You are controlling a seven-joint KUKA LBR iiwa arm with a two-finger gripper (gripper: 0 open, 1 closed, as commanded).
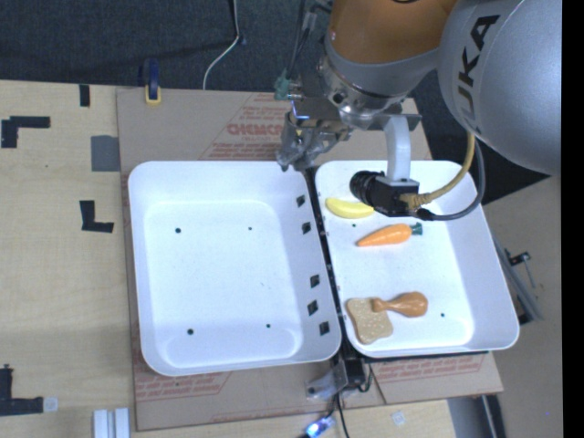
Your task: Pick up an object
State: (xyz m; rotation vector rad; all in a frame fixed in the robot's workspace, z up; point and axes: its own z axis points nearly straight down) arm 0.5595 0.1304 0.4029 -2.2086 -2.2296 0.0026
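The right bin (474, 272) holds a yellow banana (349, 209) near its back left corner and an orange carrot (385, 236) just in front of it. At the bin's front lie a slice of toast (369, 320) and a brown drumstick (402, 305) resting against it. My gripper (301, 151) hangs over the back end of the divider between the two bins, behind and left of the banana. Nothing shows between its fingers.
The left bin (219, 272) lies beside the right one, with black clips (314, 281) along the shared edge. A black camera unit with a yellow cable (388, 192) hangs from the wrist right behind the banana. The big arm body (429, 35) covers the back right.
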